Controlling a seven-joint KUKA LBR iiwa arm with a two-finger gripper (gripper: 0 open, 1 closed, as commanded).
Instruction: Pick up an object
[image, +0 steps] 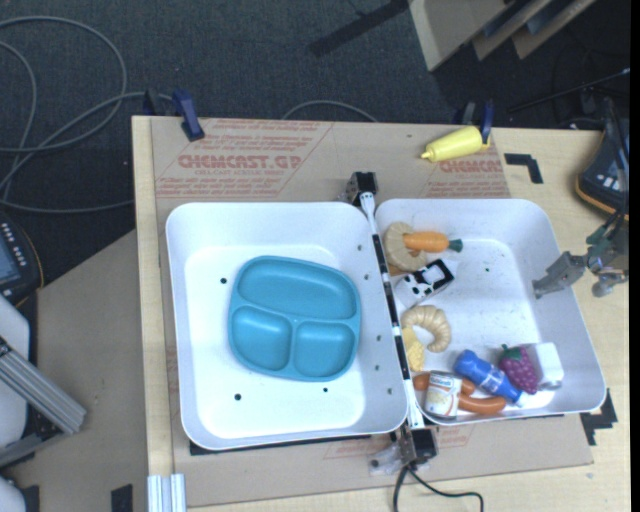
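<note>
2 bins on worktop (300, 150): left bin (200, 300) w/ blue tray (293, 317); right bin (520, 225) w/ carrot (428, 241), croissant (429, 324), grapes (519, 366). Tool (575, 270) at right rim, fingers apart, holding nothing.

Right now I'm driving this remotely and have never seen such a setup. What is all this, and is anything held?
This is one picture from a fixed camera above the bench, looking down at a slant. Two shallow white bins sit side by side. The left bin holds a blue divided plate. The right bin holds toy food along its left and near sides: a carrot, a croissant, a blue bottle, purple grapes, a sausage and a black-and-white piece. The machine is a robot arm reaching in from the right; its gripper is at the right bin's right edge, apart from the toys. Nothing is held. A yellow object lies on the board behind the bins.
</note>
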